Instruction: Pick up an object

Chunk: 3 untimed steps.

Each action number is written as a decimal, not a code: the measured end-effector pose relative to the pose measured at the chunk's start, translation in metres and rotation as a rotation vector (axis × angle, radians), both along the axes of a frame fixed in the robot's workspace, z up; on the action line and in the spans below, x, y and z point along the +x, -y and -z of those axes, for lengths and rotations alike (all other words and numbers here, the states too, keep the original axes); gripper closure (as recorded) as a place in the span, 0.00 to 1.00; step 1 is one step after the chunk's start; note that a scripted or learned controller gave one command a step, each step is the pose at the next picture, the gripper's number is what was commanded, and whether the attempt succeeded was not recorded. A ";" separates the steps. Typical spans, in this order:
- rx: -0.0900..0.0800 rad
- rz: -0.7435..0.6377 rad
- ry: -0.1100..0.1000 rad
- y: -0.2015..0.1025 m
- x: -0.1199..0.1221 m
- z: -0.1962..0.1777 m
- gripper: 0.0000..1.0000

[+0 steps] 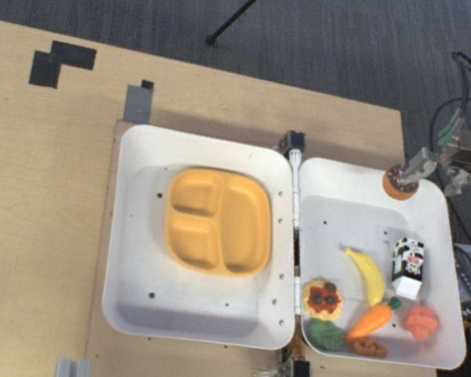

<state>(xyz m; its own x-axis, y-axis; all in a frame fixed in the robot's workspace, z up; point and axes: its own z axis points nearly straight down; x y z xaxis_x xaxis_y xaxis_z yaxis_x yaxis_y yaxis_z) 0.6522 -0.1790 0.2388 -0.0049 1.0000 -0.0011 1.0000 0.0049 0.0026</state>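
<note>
My gripper (434, 177) hangs over the far right corner of the right bin (367, 205), and its two fingers stand apart, open. A small round brown and orange piece (400, 184) lies at the bin's far rim, just by the tip of the left finger (417, 164), not between the two. Lower in this bin lie a yellow banana (368, 274), a black and white carton (408, 266), an orange carrot (372, 321), a pink lump (421, 322), a small pizza-like toy (323, 298), a green piece (327, 335) and a brown pretzel shape (367, 347).
The left bin (138, 212) holds a yellow divided plate (216, 221). A metal clamp (294, 144) sits on the ridge between the bins. Cables and a black stand leg (248, 6) lie on the dark floor beyond the bench.
</note>
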 end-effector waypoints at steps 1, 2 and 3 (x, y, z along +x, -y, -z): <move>0.003 0.089 -0.002 0.026 -0.042 0.137 0.00; 0.002 0.087 0.002 0.026 -0.040 0.125 1.00; 0.002 0.344 0.000 -0.024 0.007 0.060 1.00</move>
<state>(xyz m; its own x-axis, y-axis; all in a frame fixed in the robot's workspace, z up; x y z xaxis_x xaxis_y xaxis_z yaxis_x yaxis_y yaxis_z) 0.6588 -0.1548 0.1793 0.3325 0.9431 0.0006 0.9431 -0.3325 0.0026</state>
